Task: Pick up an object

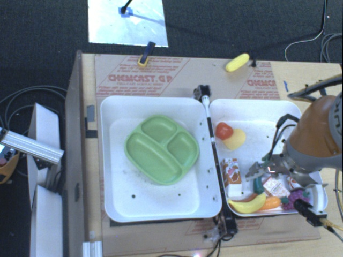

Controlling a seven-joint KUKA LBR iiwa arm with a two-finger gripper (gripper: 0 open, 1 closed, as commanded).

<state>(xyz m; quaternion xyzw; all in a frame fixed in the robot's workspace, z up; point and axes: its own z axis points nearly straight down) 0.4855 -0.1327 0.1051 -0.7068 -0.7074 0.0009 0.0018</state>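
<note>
The right bin (pixel 252 111) holds several toy foods. At its back left lie a red fruit (pixel 224 129) and a yellow fruit (pixel 236 138). A small printed carton (pixel 231 171) lies near the bin's left wall. Along the front edge lie a banana (pixel 247 204), an orange carrot (pixel 271 202) and purple grapes (pixel 296 199). My gripper (pixel 263 170) hangs low over the bin's front right part, just above a teal piece (pixel 259 185) and a white packet (pixel 275 187). The arm's orange band (pixel 320 130) rises behind it and hides the bin's right side.
The left bin (pixel 115 143) holds a green divided plate (pixel 162 149). A black divider (pixel 211 143) runs between the bins. On the bench behind lie a yellow piece (pixel 237 62) and a small blue and yellow tool (pixel 146 54). Cables hang at the right.
</note>
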